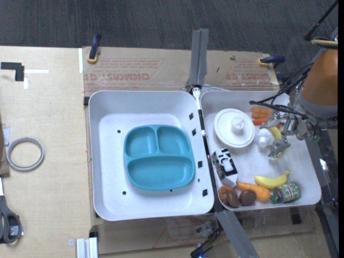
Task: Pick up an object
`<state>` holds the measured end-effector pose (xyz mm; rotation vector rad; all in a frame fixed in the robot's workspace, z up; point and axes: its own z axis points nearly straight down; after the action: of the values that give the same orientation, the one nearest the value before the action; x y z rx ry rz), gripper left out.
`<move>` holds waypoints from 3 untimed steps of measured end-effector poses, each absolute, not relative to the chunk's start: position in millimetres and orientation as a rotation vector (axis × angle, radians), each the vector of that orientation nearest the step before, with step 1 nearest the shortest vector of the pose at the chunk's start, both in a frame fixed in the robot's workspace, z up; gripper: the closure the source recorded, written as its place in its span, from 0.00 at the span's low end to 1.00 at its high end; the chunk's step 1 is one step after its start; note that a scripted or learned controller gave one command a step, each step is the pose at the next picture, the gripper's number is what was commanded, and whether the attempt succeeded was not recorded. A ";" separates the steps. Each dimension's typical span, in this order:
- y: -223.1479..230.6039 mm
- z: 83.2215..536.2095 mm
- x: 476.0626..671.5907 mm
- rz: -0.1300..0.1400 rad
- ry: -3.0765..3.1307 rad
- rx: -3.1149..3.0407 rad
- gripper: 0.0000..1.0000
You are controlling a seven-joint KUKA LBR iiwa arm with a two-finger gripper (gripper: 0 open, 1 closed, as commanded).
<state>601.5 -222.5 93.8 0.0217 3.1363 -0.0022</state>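
The right bin [314,168] holds a white round lid [234,127], an orange ridged piece [259,113], a pale rounded object [263,139] and a small yellow piece [276,132]. Along its front lie a banana [271,180], a carrot [252,188], a green can [285,193], two brown items [239,198] and a black-and-white object [224,163]. My gripper [279,144] hangs low over the right middle of this bin, beside the pale object and the yellow piece. Nothing visibly sits in its grasp.
The left bin [102,144] carries a teal divided plate [159,157]. A divider bar [200,128] separates the two bins. On the bench to the left lie a grey tape roll [24,153] and scissors [8,224]. Cables run by the arm at the right.
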 end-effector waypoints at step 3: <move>-203.2 93.5 637.5 0.001 3.129 0.197 0.00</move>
<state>637.5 -203.2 93.5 0.1971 3.1292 0.0006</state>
